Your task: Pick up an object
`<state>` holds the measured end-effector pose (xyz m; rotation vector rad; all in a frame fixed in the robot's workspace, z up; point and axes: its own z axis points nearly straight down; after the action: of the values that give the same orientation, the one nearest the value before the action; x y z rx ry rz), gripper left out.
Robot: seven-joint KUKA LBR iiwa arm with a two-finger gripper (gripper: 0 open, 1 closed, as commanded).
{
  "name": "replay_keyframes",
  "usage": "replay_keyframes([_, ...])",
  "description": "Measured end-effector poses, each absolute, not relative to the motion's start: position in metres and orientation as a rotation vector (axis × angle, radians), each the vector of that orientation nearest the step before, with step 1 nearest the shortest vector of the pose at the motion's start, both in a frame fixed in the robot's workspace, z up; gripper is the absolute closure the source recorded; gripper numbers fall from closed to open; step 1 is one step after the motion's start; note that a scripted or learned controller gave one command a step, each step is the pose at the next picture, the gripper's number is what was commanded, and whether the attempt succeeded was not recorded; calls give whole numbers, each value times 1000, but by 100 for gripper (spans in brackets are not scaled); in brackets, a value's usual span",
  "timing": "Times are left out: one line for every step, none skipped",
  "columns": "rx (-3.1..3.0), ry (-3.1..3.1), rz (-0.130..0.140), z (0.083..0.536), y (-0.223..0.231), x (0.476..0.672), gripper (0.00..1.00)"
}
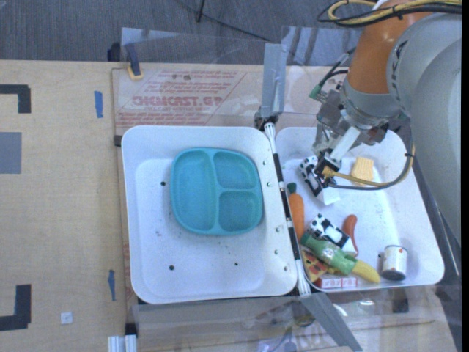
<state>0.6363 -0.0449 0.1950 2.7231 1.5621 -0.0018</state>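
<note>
Camera view, arm [388, 57] angled down into right bin [410, 270], tool [322, 173] over black-and-white toy [311, 171], finger state unclear

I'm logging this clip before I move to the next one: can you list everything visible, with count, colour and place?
Bins: two, white, side by side on the bench.
Divided plate: one, teal, middle of the left bin.
Carrot: one, orange, left edge of the right bin.
Cow toys: two, black and white, one mid right bin, one beside the gripper.
Yellow block: one, upper right bin.
Sausage-like piece: one, red-orange, right bin.
Green bottle: one, lower right bin.
Banana-like piece: one, yellow, lower right bin.
Small can: one, white and dark, lower right corner.
Cardboard sheet: one, tan with red print, behind the bins.
Arm: one, grey and orange, with the gripper low over the right bin.
</note>
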Motion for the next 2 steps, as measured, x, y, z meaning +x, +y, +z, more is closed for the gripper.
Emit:
replay_keyframes([2724, 1563, -3, 195, -44, 636, 0])
replay_keyframes([2647, 1690, 1, 113, -105, 612, 0])
